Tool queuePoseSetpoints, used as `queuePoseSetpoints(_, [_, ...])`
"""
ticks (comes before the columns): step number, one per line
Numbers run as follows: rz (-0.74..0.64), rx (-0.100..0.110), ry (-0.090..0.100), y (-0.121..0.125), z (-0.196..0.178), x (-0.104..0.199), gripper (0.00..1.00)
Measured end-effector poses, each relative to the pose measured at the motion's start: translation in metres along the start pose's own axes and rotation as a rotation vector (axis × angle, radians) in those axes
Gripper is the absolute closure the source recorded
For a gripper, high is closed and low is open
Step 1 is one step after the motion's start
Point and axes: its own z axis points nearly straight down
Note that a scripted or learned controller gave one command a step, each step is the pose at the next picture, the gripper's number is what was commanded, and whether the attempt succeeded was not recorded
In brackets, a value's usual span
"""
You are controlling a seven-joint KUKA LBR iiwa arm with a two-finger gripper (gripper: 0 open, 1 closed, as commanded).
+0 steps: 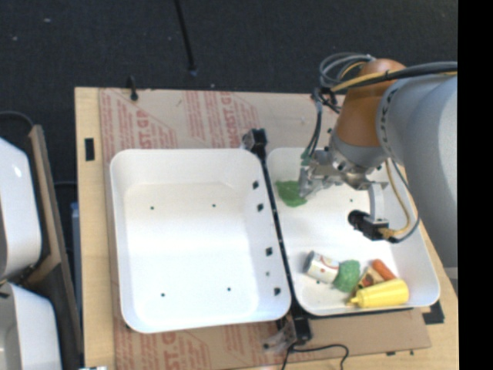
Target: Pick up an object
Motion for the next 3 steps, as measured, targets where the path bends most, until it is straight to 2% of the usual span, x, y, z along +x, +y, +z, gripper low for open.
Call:
queuePoseSetpoints(1, [0.0, 0.001, 0.0, 0.0, 0.0, 0.0, 0.0])
queuePoseSetpoints(2, [-0.003, 0.003, -0.001, 0.003, 0.022, 0.001, 0.0])
queuePoseSetpoints(3, [-0.002, 0.002, -0.001, 0.002, 0.021, 0.002, 0.0])
